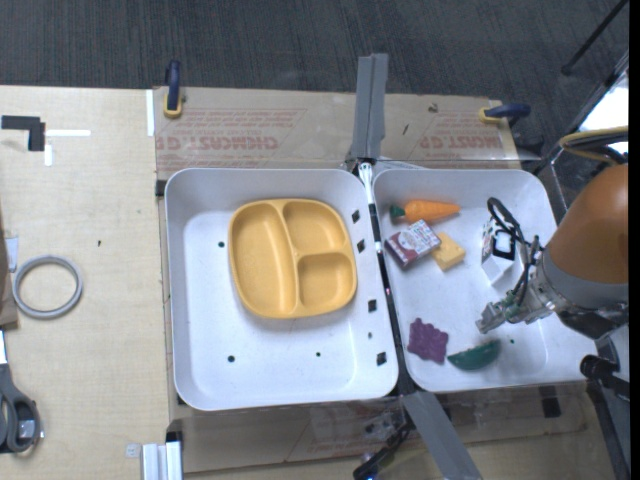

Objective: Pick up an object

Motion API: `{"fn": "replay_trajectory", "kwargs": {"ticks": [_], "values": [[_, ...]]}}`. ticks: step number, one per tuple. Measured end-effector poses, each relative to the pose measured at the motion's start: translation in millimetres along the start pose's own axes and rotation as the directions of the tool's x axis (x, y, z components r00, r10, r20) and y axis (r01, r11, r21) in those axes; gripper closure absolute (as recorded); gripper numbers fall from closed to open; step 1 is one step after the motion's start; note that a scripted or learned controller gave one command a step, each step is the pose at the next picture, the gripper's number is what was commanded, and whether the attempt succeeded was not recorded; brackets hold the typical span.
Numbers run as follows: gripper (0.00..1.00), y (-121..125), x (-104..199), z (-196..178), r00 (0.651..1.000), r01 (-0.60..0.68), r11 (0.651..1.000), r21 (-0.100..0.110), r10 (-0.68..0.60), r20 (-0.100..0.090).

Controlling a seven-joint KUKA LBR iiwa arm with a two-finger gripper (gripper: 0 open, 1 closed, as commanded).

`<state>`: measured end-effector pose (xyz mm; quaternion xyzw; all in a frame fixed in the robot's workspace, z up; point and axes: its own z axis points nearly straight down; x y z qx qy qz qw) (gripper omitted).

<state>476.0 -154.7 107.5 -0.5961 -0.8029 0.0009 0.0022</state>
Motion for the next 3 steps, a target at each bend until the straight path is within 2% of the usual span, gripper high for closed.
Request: {"fn": "replay_trajectory", "kwargs": {"ticks": [1, 2, 3], "values": [[1.0, 24, 26, -125, 0.997, -0.075, 0.997, -0.004, 0.075, 0.004], [1.0, -2, -22, -231, 0.82, -0.572, 0.82, -0.003, 0.572, 0.003], [1.0, -12, -43, -222, 0.756, -0.655, 0.756, -0.001, 0.655, 0.002]]}}
